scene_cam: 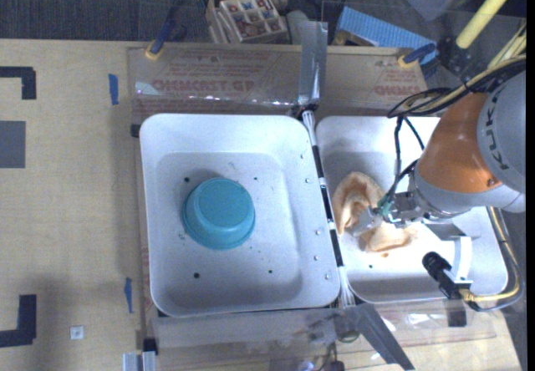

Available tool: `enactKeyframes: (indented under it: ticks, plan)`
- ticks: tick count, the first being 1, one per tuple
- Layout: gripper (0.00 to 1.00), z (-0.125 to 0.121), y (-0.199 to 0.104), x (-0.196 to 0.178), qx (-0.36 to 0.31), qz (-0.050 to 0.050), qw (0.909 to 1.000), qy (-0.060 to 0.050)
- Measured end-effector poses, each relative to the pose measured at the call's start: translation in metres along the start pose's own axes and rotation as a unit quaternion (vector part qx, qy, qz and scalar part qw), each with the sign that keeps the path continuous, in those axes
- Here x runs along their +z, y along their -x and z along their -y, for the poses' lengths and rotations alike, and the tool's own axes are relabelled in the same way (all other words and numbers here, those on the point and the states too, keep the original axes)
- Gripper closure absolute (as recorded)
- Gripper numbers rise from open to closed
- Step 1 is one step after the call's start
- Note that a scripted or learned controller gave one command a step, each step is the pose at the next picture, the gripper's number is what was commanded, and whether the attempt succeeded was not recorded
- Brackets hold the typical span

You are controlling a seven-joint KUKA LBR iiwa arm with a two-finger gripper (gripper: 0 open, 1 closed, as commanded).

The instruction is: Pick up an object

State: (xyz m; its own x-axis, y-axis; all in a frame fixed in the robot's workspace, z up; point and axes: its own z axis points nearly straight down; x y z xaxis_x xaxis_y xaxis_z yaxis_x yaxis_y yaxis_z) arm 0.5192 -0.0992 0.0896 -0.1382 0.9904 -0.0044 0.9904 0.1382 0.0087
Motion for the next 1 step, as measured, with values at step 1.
enactKeyframes:
  ticks: [1]
  plan:
    - [0.00,0.0348,-0.0077,-0.0006,-0.082,0.000,0.9966,0.003]
